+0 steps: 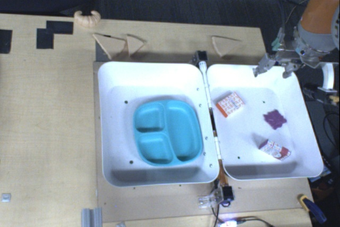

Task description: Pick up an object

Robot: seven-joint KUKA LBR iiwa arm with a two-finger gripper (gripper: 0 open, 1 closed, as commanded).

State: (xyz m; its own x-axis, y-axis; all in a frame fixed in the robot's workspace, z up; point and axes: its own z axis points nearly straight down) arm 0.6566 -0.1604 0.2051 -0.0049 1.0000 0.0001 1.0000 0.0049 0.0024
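The fingers [274, 67] are standing spread apart with nothing between them, hanging above the far right corner of the right bin [305, 114], just over its rim. One tip is pointing toward the bin's far wall on the left and the other is sitting closer to the right edge. The arm [319, 13], grey with its orange band, is reaching in from the upper right.

Three loose things are lying in the right bin, all well apart from the fingers. A small carton with a red and white pattern [229, 104] is resting near the bin's left wall, tilted at a slant. A purple piece [275, 119] is lying toward the right side, roughly in the middle of the floor. A red and white packet [275, 150] is lying nearer the front, just below the purple piece but not touching it.

The left bin [114, 114] is holding a blue divided tray [168, 132], lying flat with its three compartments facing up. Both bins are sitting side by side on the pale wooden table [48, 130].
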